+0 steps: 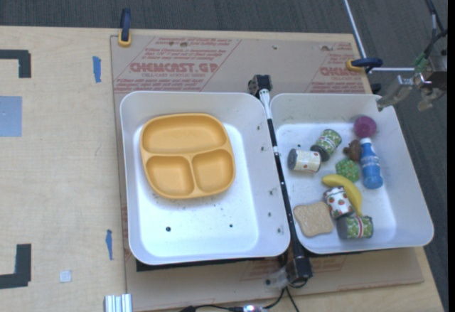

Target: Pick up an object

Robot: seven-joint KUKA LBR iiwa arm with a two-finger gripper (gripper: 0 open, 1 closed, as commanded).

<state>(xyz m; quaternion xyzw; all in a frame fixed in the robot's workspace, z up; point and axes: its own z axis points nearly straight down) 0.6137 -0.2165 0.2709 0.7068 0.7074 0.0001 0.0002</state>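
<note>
Banana (344, 188), toy clutter, right bin (412, 193); gripper (416, 87) perhaps at far corner, finger state unclear

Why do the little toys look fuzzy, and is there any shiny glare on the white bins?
In the camera view the light is soft and even: no bright glare on the right bin or the left bin, only faint shadows under the yellow plate. The banana and blue bottle look fuzzy, too small for labels to be read. The gripper at the edge is blurry too.
</note>
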